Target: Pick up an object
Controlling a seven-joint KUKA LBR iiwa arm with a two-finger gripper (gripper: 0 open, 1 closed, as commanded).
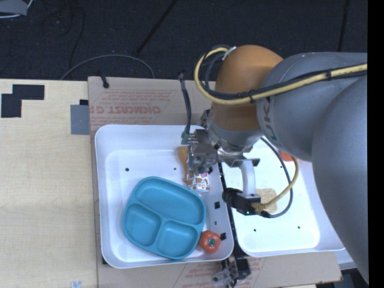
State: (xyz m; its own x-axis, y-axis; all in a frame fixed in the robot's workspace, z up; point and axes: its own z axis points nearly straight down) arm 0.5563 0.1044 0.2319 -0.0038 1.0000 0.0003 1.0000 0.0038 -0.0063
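Note:
My gripper (pixel 197 162) reaches down into the left bin (pixel 107 179) near its right wall, under the orange band of the arm. Right below it lies a small white printed packet (pixel 201 183), touching or almost touching the gripper. A tan-orange object (pixel 181 154) sits just left of the gripper, partly hidden by it. A blue divided plate (pixel 163 216) lies in the front of the left bin. By the plate's right corner rests a small red tomato-like object (pixel 209 241).
The right bin (pixel 288 240) holds a flat tan piece (pixel 267 195) near a black cable, and a red-orange object (pixel 287 157) peeks out from under the arm. The arm's grey body covers much of the right bin. Cardboard lies under both bins.

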